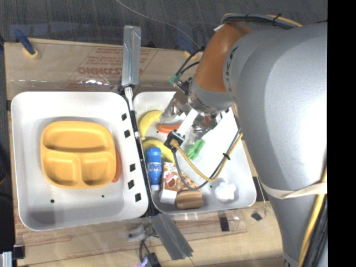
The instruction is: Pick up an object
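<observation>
Over the right bin (243,177), far half: pincer (173,118) down low among the clutter; whether it's wide or narrow, can't tell.
Banana (146,121): just left of the pincer, by the left wall.
Orange piece (167,129): tight against the pincer's near side.
Green piece (195,148): a touch nearer and right.
Blue bottle (154,163): nearer, along the left wall.
Brown block (189,199), white lump (225,191): near end.
Left bin (22,204): yellow divided tray (78,152).

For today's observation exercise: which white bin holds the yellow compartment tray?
The bin on the view's left, away from the arm; the tray lies there, unlike the cluttered right bin.
</observation>
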Motion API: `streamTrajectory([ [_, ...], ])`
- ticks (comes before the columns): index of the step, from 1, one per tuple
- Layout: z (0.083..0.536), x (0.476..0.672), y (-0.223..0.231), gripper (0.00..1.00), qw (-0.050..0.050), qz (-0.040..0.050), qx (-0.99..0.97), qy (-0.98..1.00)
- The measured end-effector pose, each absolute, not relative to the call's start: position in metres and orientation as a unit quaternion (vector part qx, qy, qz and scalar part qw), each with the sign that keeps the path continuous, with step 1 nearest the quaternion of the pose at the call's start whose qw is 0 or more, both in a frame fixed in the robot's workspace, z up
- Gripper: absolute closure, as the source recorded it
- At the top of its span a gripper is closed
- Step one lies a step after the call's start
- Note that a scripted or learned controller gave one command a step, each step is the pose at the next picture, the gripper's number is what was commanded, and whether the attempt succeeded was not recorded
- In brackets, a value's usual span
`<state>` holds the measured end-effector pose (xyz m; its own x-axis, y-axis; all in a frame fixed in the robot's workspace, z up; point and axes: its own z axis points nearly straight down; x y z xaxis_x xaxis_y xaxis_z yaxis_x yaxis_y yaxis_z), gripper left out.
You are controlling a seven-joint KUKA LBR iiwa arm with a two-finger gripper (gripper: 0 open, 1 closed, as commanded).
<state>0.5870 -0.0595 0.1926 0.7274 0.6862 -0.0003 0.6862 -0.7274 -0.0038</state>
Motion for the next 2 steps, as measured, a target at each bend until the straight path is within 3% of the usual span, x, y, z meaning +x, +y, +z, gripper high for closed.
streamTrajectory([
  [1,0.190,0.561,-0.070,0.00,0.002,0.0041,-0.994,-0.110],
  [2,0.097,0.527,-0.099,0.00,0.001,-0.0032,-0.994,-0.111],
])
